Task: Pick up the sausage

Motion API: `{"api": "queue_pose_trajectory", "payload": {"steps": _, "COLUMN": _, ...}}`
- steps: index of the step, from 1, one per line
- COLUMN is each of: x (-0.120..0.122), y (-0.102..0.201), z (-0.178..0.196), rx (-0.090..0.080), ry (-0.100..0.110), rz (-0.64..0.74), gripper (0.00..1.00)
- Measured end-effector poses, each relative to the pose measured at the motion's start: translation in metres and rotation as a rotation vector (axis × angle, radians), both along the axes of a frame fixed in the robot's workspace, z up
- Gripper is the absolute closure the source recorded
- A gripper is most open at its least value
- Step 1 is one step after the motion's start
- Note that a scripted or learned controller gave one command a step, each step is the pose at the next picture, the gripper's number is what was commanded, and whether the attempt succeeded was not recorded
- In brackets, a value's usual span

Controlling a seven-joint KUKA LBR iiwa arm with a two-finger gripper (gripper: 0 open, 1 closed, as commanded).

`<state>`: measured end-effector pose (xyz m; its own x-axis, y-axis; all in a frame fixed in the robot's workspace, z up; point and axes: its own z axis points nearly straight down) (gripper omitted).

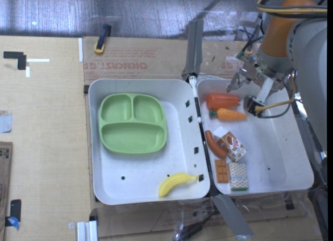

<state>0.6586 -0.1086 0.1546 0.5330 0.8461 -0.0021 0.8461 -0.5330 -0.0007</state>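
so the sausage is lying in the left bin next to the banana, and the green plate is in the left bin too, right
Not quite. The sausage lies in the right bin, along its left wall beside a small carton, not next to the banana. The banana and the green plate are indeed in the left bin. The camera view shows this.

Left bin: plate sitting behind banana.
Right bin: sausage lying left of carton, carrot resting behind.
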Motion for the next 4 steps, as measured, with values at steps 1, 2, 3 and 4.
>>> {"api": "queue_pose_trajectory", "payload": {"steps": 1, "x": 0.000, "y": -0.006, "z": -0.063, "rx": 0.001, "ry": 0.001, "rz": 0.047, "gripper": 0.00}}
{"api": "queue_pose_trajectory", "payload": {"steps": 2, "x": -0.031, "y": 0.013, "z": -0.063, "rx": 0.000, "ry": 0.002, "rz": -0.450, "gripper": 0.00}}
{"api": "queue_pose_trajectory", "payload": {"steps": 3, "x": -0.008, "y": 0.024, "z": 0.037, "rx": -0.001, "ry": 0.000, "rz": -0.466, "gripper": 0.00}}
{"api": "queue_pose_trajectory", "payload": {"steps": 4, "x": -0.008, "y": 0.024, "z": 0.045, "rx": -0.003, "ry": 0.004, "rz": -0.462, "gripper": 1.00}}
